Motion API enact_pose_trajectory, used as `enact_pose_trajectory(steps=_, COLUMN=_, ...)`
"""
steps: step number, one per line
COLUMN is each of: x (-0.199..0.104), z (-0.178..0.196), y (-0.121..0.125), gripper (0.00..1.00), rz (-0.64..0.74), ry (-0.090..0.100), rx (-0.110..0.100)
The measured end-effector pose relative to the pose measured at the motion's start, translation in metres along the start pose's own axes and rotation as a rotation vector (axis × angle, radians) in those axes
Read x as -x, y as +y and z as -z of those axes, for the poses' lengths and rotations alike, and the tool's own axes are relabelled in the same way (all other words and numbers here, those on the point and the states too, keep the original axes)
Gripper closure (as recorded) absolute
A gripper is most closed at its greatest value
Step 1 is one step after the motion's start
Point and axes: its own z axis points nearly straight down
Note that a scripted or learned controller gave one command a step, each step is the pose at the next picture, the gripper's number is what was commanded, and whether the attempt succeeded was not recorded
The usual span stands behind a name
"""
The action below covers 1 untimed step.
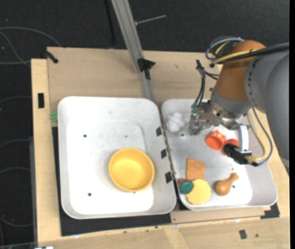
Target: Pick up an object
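Objects for picking are lying mostly in the right white bin (258, 188), with one large round yellow plastic bowl (131, 169) sitting alone, mouth up, in the left white bin (74, 139). Going down in size in the right bin: a round yellow disc-like toy (199, 191) is resting at the near edge, touching a tan square block (195, 168); an orange plastic piece (216, 140) is lying near the middle; a brown pear-shaped toy (225, 184) is sitting near the front; a small white lumpy object (174, 122) is lying by the far left wall. They look scattered loosely, probably so each can be reached separately. The gripper (199, 123) is hovering low between the white object and the orange piece; how far it is spread I cannot tell, and nothing is visibly held.
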Motion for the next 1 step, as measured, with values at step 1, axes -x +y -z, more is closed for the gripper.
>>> enact_pose_trajectory(steps=1, x=0.0057, z=0.0445, y=0.0025, gripper=1.0, rz=0.003, ry=0.0, rx=0.003)
